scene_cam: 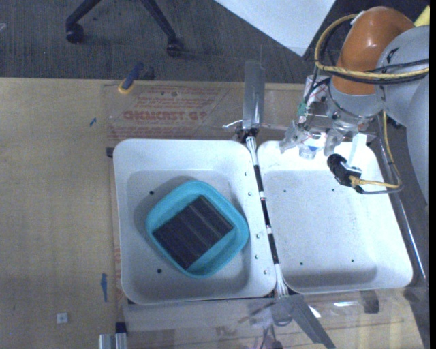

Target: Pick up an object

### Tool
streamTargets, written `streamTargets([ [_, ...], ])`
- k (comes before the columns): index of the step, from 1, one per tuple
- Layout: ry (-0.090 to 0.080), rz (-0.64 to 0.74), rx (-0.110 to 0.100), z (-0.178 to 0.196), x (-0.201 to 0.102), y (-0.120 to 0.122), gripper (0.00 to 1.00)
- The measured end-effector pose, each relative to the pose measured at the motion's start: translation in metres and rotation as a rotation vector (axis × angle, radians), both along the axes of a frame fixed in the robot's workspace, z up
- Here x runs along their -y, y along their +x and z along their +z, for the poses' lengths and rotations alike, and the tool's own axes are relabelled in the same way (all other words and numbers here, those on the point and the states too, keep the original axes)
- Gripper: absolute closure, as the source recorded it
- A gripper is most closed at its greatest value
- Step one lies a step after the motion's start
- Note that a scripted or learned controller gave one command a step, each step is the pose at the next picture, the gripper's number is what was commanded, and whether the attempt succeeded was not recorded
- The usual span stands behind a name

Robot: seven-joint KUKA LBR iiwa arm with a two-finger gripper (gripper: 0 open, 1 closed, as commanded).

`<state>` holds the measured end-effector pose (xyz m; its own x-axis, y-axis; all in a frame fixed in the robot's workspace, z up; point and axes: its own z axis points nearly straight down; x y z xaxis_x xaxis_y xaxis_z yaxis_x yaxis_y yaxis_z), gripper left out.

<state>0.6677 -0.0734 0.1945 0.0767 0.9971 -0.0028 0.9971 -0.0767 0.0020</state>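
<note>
Square turquoise plastic dish with dark ribbed insert (197,227) lies flat, centre of left white bin (129,163). Jaws (312,144) hang at 12 o'clock rim of right white bin (381,272), well apart; spread: cannot tell. Probably parked clear between tries.

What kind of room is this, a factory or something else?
Most likely a robotics research lab rather than a factory: a cabled robot arm reaches over two white bins on a plywood bench, and an office chair base stands on carpet behind.

Turquoise container (197,227), dark ribbed inside; white bins (129,163); orange-banded grey arm (381,54).
</note>
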Motion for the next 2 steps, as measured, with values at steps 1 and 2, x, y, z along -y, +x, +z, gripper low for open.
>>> streamTargets([
  [1, 0.002, -0.231, -0.019, -0.1, 0.029, -0.005, 1.0],
  [2, 0.002, -0.227, -0.002, -0.054, 0.036, -0.001, 1.0],
])
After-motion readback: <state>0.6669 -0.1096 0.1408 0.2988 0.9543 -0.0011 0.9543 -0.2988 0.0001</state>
